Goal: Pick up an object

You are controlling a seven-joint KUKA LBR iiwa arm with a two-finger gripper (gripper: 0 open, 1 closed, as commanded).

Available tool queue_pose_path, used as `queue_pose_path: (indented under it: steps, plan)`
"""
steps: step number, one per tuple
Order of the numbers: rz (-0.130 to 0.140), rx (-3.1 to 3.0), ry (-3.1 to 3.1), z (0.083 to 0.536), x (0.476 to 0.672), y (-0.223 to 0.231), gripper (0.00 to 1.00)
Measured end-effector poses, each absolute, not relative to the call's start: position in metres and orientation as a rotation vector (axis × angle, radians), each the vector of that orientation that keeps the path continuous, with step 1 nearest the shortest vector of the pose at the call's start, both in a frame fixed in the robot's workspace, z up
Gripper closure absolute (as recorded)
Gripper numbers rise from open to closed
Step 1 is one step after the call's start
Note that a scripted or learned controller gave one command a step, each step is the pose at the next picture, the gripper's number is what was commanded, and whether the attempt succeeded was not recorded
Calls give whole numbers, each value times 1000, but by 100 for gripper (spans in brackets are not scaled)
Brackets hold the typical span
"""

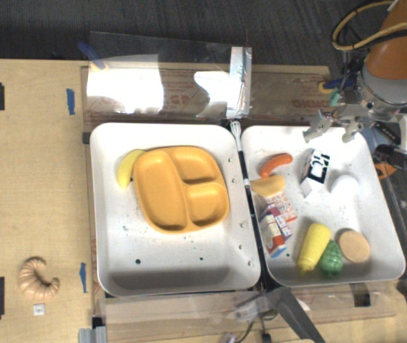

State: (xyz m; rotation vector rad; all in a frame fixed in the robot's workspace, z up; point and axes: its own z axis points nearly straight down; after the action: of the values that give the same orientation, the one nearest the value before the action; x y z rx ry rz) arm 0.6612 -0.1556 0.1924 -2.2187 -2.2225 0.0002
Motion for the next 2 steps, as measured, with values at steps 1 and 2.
queue_pose_path:
  steps: [1,2]
  plan:
    - [-5,-2226,-2225,104,626,-148,0]
    - [-6,-2227,-2225,114,627,-148,100]
